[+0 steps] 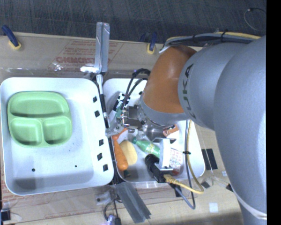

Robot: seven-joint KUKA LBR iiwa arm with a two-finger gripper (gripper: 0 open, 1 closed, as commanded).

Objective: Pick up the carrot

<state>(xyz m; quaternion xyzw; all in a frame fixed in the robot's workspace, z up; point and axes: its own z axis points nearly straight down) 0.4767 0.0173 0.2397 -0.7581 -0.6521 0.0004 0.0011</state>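
Two shallow white bins are seen side by side on the bench (47, 50). In the left bin (47, 182) one green tray (37, 118) is set towards the far left; three compartments are counted in it, one long one at the top and two smaller ones below. The rest of that bin's floor is bare white.

The right bin (113, 86) is largely covered by the single arm (225, 93), which is brought in from the right with its orange band (166, 83) over the bin's middle. The gripper (124, 118) is lowered at the bin's left side, close to the wall shared with the left bin. Whether it is open or closed cannot be told, and nothing can be made out as held in it.

One carrot (120, 154) is found in the right bin, laid lengthwise along the left wall, its upper end just below the gripper and its lower end pointed towards the near edge. Touching its right side, one pale yellow rounded object (129, 152) is seen. Just to the right of that, one green object (147, 147) is laid at a slant, and beyond it one white packet (171, 157) with red print is placed.

Two blue clamps are counted on the far edge of the bench, one at the left (11, 36) and one near the middle (152, 43).
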